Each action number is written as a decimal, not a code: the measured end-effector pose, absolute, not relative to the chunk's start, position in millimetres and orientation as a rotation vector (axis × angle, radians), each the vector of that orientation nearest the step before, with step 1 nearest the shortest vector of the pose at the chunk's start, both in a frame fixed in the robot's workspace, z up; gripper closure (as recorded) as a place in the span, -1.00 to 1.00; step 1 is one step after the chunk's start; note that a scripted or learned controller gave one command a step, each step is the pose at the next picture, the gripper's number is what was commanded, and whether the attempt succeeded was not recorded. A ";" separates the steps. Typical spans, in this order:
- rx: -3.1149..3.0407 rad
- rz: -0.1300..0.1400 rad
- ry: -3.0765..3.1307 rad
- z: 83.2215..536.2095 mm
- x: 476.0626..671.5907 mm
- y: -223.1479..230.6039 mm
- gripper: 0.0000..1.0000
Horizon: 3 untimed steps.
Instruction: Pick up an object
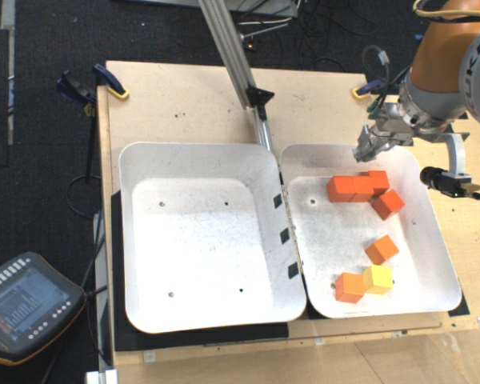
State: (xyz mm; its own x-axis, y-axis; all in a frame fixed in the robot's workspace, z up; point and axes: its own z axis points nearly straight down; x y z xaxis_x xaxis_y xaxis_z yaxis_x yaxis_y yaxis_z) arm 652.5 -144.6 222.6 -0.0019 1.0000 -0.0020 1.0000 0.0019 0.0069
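Above, at upper right, the gripper (374, 149) hovers, finger state unclear; below lie five orange blocks (353, 188) and one yellow block (380, 278).

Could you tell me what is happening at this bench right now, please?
A grey and orange robot arm reaches in from the right, with its gripper poised over the far end of the right bin, just above a cluster of orange blocks. More blocks lie nearer the front of that bin, including a yellow block. Nothing shows between the fingers, so no block has been picked up yet.
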 end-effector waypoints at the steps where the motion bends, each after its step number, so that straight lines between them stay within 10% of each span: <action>1: 2.215 0.002 2.229 235.1 634.0 -98.8 1.00; 3: 2.215 0.001 2.231 248.8 596.4 -9.3 1.00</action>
